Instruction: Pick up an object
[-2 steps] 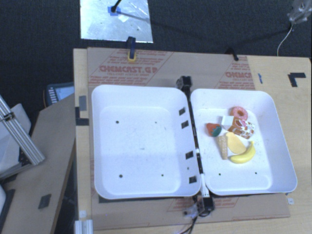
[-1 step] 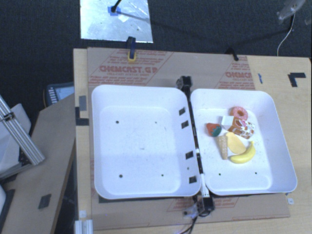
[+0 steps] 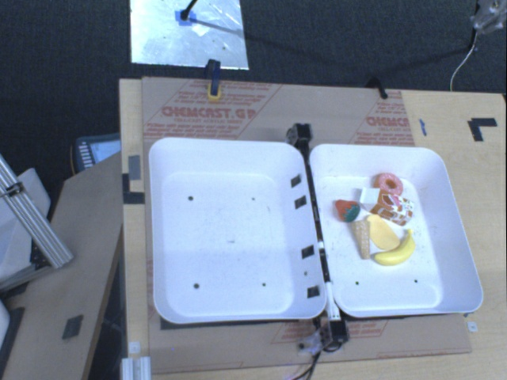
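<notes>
A cluster of toy foods lies in the right bin (image 3: 451,212), toward its middle. A pink donut (image 3: 388,184) is at the far end. A small white block (image 3: 369,195) and a red and white sprinkled pastry (image 3: 394,209) sit just in front of it. On the cluster's left is a red piece with a green edge (image 3: 346,210). A tan cone (image 3: 362,238), a pale yellow slice (image 3: 383,232) and a yellow banana (image 3: 397,252) lie nearest the front, touching one another.
The left bin (image 3: 170,212) stands beside the right one, with black clips (image 3: 301,203) along the shared wall. Both rest on a cardboard sheet (image 3: 238,113) on the wooden bench. A grey metal part with a white cable (image 3: 489,10) shows at the top right corner.
</notes>
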Available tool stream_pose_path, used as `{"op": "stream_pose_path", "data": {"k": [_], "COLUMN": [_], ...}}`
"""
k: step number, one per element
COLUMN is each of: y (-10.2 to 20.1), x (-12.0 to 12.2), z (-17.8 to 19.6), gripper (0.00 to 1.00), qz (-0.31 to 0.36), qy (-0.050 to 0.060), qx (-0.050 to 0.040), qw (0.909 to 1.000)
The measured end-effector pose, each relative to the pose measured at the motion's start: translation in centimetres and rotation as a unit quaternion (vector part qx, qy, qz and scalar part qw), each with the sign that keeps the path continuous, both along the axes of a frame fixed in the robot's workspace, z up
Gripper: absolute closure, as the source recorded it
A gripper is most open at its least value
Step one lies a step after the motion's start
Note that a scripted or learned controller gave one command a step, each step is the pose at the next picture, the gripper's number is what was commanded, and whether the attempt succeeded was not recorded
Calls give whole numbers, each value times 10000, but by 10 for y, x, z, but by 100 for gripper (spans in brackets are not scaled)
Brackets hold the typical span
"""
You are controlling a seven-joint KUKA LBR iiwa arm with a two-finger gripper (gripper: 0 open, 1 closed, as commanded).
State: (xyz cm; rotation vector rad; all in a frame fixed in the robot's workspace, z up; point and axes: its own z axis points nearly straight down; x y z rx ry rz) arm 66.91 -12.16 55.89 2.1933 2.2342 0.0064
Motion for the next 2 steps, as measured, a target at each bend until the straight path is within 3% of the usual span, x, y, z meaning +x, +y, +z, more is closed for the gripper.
{"op": "stream_pose_path", "data": {"k": [1,2], "y": [0,0], "x": [0,0], "z": [0,12], "gripper": [0,100], "qz": [7,29], "qy": [5,-17], "qx": [2,-7], "qw": [10000,10000]}}
